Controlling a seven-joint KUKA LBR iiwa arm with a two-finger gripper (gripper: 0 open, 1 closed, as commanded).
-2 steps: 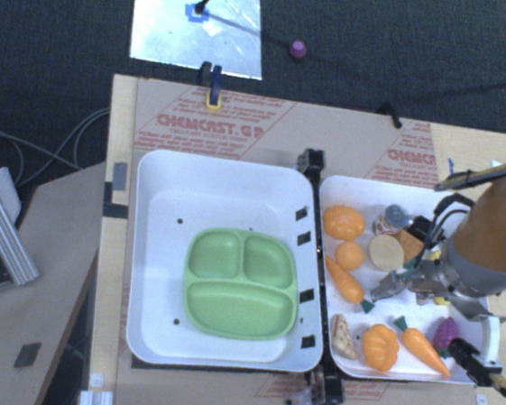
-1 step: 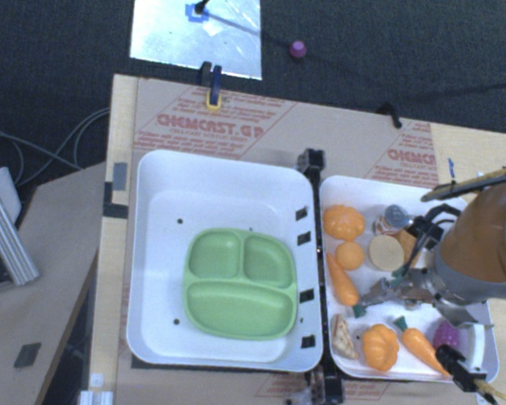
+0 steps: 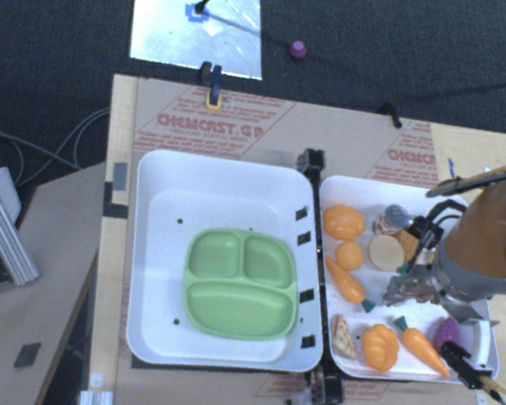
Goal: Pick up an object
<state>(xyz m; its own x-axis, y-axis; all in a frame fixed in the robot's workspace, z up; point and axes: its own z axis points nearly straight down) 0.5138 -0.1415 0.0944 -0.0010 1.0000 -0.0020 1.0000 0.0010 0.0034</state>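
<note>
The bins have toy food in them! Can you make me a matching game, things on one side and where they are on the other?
Things:
1. green plate
2. purple toy
3. slice of bread
4. orange pepper

Places:
A. front left corner of the right bin
B. middle of the left bin
C. right bin, beside the robot's hand
D. back of the right bin, near the divider

Pairs: 1-B, 2-C, 3-A, 4-D

Gripper (image 3: 403,291) low among toy food, fingers unclear.
</note>
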